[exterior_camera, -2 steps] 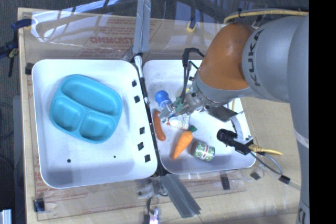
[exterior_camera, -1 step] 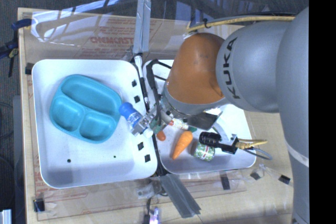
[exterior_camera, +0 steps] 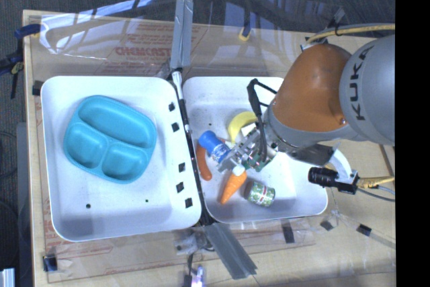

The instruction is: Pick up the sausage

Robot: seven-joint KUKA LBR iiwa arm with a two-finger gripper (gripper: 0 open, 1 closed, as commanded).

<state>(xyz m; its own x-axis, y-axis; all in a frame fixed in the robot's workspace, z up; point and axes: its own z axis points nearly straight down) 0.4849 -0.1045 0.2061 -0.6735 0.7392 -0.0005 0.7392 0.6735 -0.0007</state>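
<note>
Two white bins sit side by side on the bench; I use the right bin [exterior_camera: 306, 208] as my landmark throughout. The left bin [exterior_camera: 60, 212] adjoins it across the centre divider and holds a blue sectioned plate [exterior_camera: 111, 138].

My arm [exterior_camera: 336, 94] covers much of the right bin's far half. My gripper [exterior_camera: 243, 156] is low over the middle of that bin. Its finger state is not readable from this angle, and nothing can be confirmed between the fingers.

Contents of the right bin, in descending size:
1. Yellow object [exterior_camera: 240, 123], partly under my wrist, toward the far side of the middle.
2. Carrot [exterior_camera: 232, 186], near the front wall, just beside my gripper.
3. Sausage [exterior_camera: 203, 165], a slim orange-red piece lying against the bin's left wall, lengthwise along that wall.
4. Blue bottle [exterior_camera: 212, 144], just beside the sausage's far end.
5. Small green can [exterior_camera: 259, 194], near the front wall, beside the carrot.

Procedure, in my judgement:
- Shift toward the left wall; the target is off to the side of my present position.
- Align the fingers across the sausage's short axis.
- Expect tight clearance at the wall, so approach at the sausage's front half, away from the bottle.
- Descend slowly, close, then lift straight up and verify the hold.
</note>
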